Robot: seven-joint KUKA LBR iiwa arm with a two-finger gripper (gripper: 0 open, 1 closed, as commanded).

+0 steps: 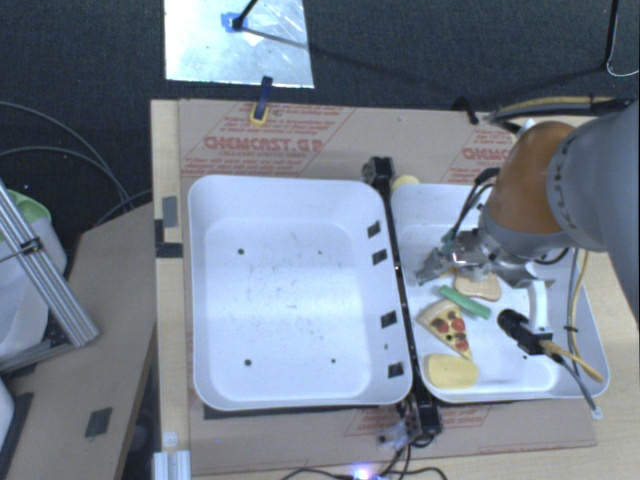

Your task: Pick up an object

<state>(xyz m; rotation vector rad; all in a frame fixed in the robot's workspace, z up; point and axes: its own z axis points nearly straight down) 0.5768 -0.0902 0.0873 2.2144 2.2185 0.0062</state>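
While the end effector (447,261) is hovering with fingers spread, holding nothing, the toy pizza slice (446,327) is lying near the right bin's (420,208) front-left corner: seemingly light, stiff, best pinched across its edges.

Light falls evenly from above, bright and slightly cool. The left white bin (290,288) is close to washed out on its floor, with soft grey shading along its inner walls. A silvery sheet (238,28) on the dark floor throws back a pale glare. The arm (560,193) lays a faint, diffuse shadow across the right white bin (425,203). The dark carpet (80,38) looks grainy. Detail is soft all over, and the arm's edges and the small food toys are slightly smeared. Straight lines bow little toward the frame's borders.
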